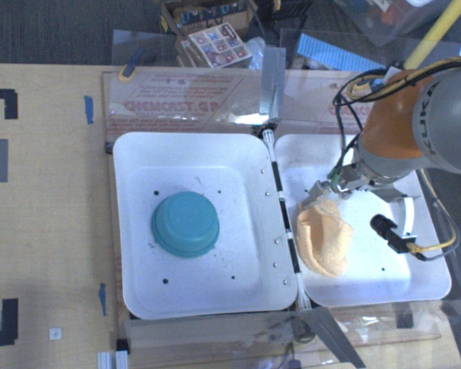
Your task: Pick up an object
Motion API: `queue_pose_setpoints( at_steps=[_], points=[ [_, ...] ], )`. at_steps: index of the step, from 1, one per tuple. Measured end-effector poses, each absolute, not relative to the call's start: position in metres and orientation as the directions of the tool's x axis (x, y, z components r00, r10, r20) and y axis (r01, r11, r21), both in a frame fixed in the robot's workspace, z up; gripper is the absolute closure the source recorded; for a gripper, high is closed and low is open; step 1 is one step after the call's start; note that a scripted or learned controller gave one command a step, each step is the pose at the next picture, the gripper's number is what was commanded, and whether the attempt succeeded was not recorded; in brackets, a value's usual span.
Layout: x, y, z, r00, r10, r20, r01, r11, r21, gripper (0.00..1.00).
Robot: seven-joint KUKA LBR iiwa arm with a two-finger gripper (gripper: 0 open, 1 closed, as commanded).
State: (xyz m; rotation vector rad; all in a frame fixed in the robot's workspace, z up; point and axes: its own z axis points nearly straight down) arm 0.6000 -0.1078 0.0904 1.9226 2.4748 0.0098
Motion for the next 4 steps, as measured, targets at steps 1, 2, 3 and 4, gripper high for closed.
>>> queue_pose_setpoints(
  at_steps=[1, 2, 3, 4],
  points=[
    [0.569, -0.098, 0.091, -0.338, 0.941, -0.004, 0.941, 0.338, 0.012, 0.0],
    [0.571, -0.099, 0.102, -0.334, 0.943, -0.004, 0.942, 0.334, 0.017, 1.0],
    [0.571, -0.099, 0.102, -0.334, 0.942, -0.004, 0.942, 0.334, 0.016, 0.0],
    [0.521, -0.102, 0.091, -0.423, 0.906, -0.006, 0.906, 0.423, 0.013, 0.0]
  ],
)
